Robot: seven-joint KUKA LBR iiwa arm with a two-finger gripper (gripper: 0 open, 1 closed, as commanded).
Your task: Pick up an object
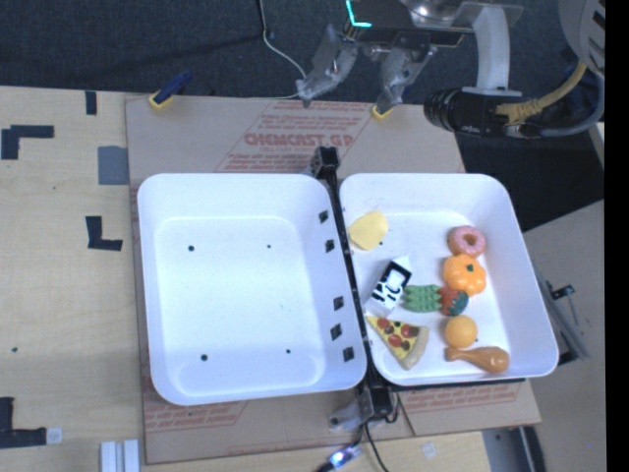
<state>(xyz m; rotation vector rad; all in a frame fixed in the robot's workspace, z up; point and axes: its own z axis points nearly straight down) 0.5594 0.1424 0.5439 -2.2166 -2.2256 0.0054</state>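
1. The gripper hangs near the top of the camera view, above the far edge of the brown cardboard sheet and beyond both bins.
2. Its two fingers are spread apart with a clear gap between them, and nothing sits in that gap.
3. The left bin and the right bin lie side by side on the cardboard, touching along a middle seam fitted with black clips.
4. All the toy food lies in the right bin, well apart from the gripper.
5. A pale yellow piece lies near the seam, toward the far side of the bin.
6. A pink doughnut lies toward the bin's right wall, with an orange pumpkin just beside it on the near side.
7. A black-and-white block rests in the middle, touching a green vegetable.
8. A pizza slice lies close to the near rim.
9. A small orange fruit sits just above a drumstick, which lies against the near right corner.
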